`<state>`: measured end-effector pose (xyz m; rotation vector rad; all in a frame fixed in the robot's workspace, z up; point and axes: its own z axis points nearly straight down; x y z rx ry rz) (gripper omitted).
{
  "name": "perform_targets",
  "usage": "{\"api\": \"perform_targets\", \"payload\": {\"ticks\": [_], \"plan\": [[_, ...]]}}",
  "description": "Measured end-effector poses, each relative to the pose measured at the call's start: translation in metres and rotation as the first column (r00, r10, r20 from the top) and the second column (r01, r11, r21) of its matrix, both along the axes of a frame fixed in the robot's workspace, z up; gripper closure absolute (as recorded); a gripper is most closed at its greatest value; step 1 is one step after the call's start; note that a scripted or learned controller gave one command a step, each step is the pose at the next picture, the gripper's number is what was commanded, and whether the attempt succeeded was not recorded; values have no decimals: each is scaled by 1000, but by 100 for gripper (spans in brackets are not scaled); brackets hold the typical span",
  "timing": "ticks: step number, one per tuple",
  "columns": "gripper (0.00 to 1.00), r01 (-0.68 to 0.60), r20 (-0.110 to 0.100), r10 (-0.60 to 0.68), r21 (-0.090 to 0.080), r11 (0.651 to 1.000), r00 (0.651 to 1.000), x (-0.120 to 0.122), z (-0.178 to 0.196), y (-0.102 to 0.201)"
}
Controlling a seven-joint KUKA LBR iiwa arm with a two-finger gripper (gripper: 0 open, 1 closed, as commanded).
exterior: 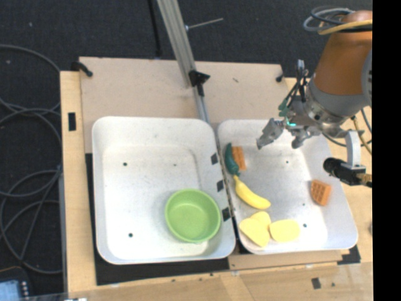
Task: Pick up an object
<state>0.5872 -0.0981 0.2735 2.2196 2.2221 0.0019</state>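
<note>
My gripper (283, 137) hangs over the far part of the right bin (335, 231), its two fingers spread apart with nothing between them. Below and left of it a yellow banana (251, 195) lies near the bin's left wall. A teal and orange toy (234, 158) rests against that wall further back. Two pale yellow pieces (269, 230) lie at the bin's near edge. An orange waffle-like block (320, 192) sits by the right wall.
A green bowl (193, 215) sits in the near right corner of the left bin (125, 168). A slanted metal pole (180, 36) rises behind the bins. A black fitting (341, 168) juts in at the right bin's right rim.
</note>
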Motion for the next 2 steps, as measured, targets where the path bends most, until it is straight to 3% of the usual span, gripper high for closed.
{"api": "perform_targets", "payload": {"ticks": [2], "plan": [[0, 3, -5, -3, -2, 1000, 1000, -13, -109, -4]]}}
